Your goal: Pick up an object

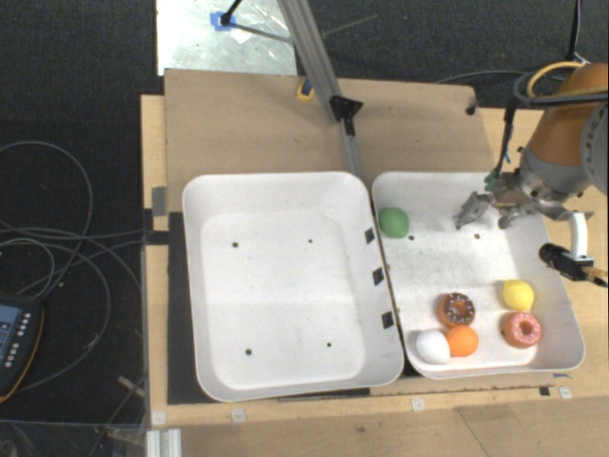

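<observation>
In right bin point(561, 346): donuts 2, balls 4 | fingers point(463, 219) spread, holding nothing

a robotics lab, by the look of it. a plain wooden table point(238, 122) carries two white bins point(285, 284), loose cables point(48, 246) trail over dark carpet at left, and a handheld control pendant point(14, 336) lies there.

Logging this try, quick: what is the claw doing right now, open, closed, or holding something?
Claw: open, holding nothing, above the right bin, right of the green ball.
</observation>
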Motion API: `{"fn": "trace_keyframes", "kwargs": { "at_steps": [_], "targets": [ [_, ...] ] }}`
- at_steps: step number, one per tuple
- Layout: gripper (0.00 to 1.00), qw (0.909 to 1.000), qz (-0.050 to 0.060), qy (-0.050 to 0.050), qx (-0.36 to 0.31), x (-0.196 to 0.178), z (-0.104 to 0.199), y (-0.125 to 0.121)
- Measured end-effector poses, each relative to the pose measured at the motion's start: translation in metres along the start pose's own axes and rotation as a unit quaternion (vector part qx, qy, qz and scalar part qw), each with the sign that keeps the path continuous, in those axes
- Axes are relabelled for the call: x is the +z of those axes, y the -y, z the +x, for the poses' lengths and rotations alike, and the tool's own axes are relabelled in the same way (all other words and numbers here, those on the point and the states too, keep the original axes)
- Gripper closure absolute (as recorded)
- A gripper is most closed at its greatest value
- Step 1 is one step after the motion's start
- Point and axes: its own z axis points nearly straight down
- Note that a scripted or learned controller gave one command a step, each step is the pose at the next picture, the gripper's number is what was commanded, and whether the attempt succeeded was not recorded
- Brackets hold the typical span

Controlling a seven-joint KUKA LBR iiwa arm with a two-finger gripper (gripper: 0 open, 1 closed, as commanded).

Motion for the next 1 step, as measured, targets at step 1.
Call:
{"fn": "trace_keyframes", "kwargs": {
  "at_steps": [1],
  "targets": [
    [1.0, 1.0, -0.004, 0.001, 0.0, -0.0147, -0.0004, -0.0025]
  ]
}}
